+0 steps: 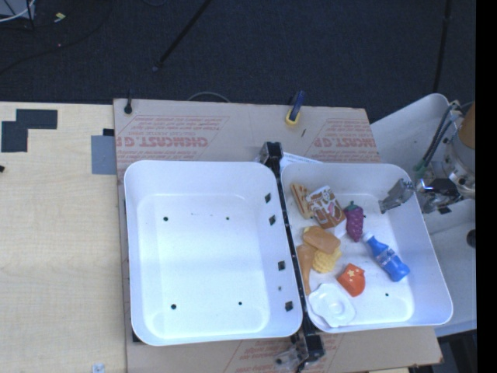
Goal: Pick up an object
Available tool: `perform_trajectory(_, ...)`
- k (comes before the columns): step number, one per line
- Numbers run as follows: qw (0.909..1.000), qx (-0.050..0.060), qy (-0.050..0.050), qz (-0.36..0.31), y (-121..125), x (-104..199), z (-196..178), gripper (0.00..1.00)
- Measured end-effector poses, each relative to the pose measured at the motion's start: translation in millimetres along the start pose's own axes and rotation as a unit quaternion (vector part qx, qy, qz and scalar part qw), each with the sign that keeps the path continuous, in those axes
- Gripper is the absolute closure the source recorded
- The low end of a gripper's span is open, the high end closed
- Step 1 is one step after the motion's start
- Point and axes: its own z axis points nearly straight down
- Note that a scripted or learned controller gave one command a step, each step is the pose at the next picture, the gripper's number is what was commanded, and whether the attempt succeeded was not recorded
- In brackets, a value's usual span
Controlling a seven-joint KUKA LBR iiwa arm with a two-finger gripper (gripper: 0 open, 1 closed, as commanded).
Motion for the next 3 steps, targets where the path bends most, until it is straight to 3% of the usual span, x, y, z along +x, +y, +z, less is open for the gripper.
perform_trajectory(1,1.0000,0.001,0.001,-0.001,24.4,30.2,153.3,0.00)
perform_trajectory(2,1.0000,0.000,0.000,-0.001,-24.5,83.3,146.6,0.00)
perform_trajectory(3,1.0000,-0.003,-0.002,0.000,28.7,96.8,145.4,0.00)
